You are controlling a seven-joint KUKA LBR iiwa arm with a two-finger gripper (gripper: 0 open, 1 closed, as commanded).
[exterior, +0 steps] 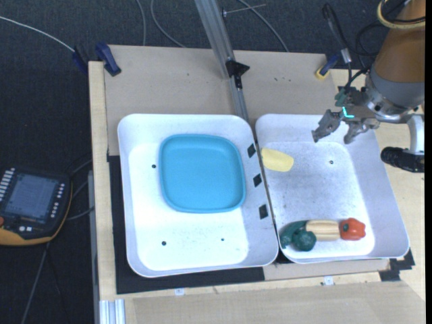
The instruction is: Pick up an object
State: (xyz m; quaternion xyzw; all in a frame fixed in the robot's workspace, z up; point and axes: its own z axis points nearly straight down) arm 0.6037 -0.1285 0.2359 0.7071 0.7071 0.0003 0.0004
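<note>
At two o'clock over the right bin [378, 181], gripper [339, 132] with fingers spread, pinching nothing. At six o'clock, red toy [352, 229], tan block [322, 230], green toy [298, 237].

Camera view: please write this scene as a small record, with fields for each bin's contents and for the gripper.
left bin: square light-blue plastic plate, lying flat
right bin: pale yellow rounded piece near its left wall; dark green rounded item, tan cylinder and red rounded item in a row along the near edge
gripper: fingers open, over the right bin's far edge, holding nothing
</note>
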